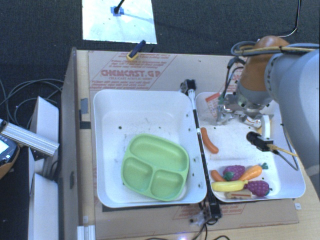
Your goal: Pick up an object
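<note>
From the overhead camera, the gripper [231, 110] hung low over the far end of the right bin [295, 181], and whether it was clenched or released could not be told. Nothing showed in its grasp. Nearest target: the toy sausage [209, 140], lying just toward the camera and slightly left of the tool, beside the divider, its long axis running diagonally near-to-far. The banana [229, 186], carrots and grapes [258, 187] were clustered well apart at the near edge.

Red print on the brown cardboard sheet [150, 66] under the bins reads "CHEMCAST GP" — smaller lines around it stay illegible.
</note>
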### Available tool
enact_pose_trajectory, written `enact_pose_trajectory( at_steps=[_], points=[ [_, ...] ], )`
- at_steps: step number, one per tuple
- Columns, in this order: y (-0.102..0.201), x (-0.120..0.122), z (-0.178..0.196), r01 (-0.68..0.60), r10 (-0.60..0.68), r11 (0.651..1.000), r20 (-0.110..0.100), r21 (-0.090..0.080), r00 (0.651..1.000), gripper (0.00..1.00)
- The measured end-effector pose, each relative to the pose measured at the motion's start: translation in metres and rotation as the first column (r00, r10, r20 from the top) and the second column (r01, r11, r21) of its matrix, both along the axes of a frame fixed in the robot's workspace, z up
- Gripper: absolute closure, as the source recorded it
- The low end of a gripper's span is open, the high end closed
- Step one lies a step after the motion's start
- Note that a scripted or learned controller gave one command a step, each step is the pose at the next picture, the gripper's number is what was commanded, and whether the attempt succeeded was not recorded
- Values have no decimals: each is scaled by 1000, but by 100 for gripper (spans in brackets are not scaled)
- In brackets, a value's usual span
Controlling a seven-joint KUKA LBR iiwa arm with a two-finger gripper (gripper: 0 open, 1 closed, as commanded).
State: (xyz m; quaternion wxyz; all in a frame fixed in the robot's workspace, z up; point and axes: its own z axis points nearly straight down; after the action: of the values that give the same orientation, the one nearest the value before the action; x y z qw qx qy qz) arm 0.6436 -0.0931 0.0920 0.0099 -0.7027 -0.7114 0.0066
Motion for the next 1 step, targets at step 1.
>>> enact_pose_trajectory(
  at_steps=[1],
  points=[
    [0, 0, 0, 0, 0, 1000, 0, 0, 1000, 0]
  ],
)
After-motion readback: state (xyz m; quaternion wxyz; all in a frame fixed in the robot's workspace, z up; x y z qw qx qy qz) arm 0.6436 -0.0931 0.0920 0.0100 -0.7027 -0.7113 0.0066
